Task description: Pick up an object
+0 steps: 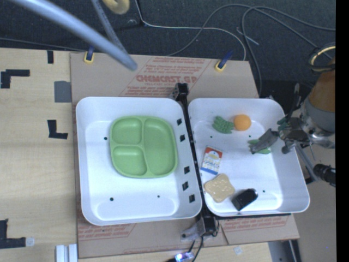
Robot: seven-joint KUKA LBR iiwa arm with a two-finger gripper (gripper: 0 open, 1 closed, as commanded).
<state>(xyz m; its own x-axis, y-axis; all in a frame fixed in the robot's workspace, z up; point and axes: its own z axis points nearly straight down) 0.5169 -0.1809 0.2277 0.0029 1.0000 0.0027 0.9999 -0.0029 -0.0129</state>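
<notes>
black oblong block (244, 198) sits at the near edge of the right white bin (283, 198), nearest the camera, just beside a tan square sponge-like piece (219, 188); a small red-and-white carton (211, 160) lies just behind that. the end effector (263, 141) reaches in from the right over the right bin's far-right part, grey finger low and tilted, tip touching or just over a small green flat piece (263, 150); cannot tell if it is clenched or released, nothing clearly between the fingers. likeliest pick target is that green piece, right under the tip. other candidates lie left and further back: orange ball (242, 122) near, dark green knobbly toy (222, 125) just beside the ball. green three-compartment plastic plate (144, 147) sits in the left white bin (90, 162), well apart. bins rest on a cardboard sheet on the desk (32, 168).
</notes>
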